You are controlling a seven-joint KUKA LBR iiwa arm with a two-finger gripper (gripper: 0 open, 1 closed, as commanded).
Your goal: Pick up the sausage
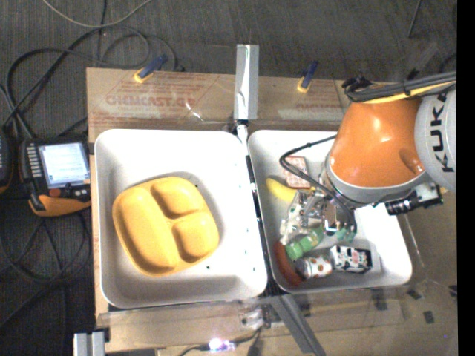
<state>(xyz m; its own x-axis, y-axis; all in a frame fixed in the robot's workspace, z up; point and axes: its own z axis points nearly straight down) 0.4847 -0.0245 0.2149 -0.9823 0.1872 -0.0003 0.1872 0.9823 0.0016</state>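
Camera view: the sausage [286, 262] is seen lying at the near left of the right bin [393, 269], not yet lifted. The gripper [320, 215] is poised above the clutter; its state cannot be told.

left bin [111, 162]: your way in is open around the yellow tray [167, 223]
right bin [397, 269]: front-left packed; arm [378, 150] overhangs the middle
sausage [288, 265]: hemmed in by green bottle [306, 245], small can [318, 267], bin wall
far-left corner: banana [279, 190] blocks you

Glossy yellow plastic tray [167, 223]
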